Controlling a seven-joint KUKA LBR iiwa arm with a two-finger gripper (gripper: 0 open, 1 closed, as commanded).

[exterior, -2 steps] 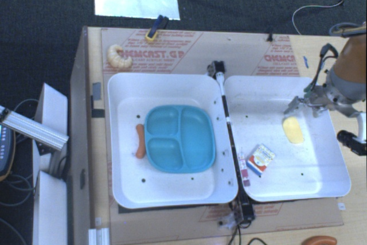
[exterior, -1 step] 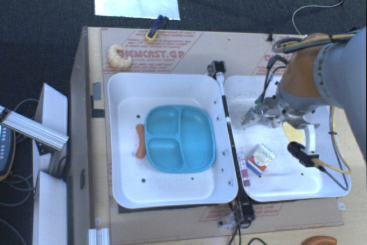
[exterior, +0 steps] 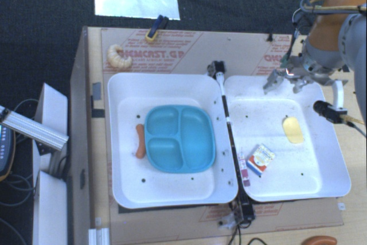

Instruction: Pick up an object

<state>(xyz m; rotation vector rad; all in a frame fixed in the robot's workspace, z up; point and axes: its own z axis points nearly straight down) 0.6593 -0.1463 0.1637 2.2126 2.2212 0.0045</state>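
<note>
Two white bins side by side on a cardboard-covered bench: left bin (exterior: 117,123), right bin (exterior: 327,152).

In the right bin, two loose things:
- Yellow piece (exterior: 293,129): pale, smooth, rounded oblong, flat on the floor toward the right wall, touching nothing.
- Small packet (exterior: 259,159): boxy, printed in white, red and yellow, lying at a slant near the middle divider, down and left of the yellow piece, apart from it.

In the left bin:
- Blue plate (exterior: 179,138) with three compartments, near the centre.
- Orange sausage (exterior: 140,141) just beside the plate's left edge, lengthwise along it.

Gripper (exterior: 285,86) at the far rim of the right bin, up and well apart from the yellow piece and the packet. Fingers spread apart, nothing between them. Grey arm with orange band reaching in from the right.

On the cardboard behind the left bin, a pale ridged curl (exterior: 118,56).
</note>
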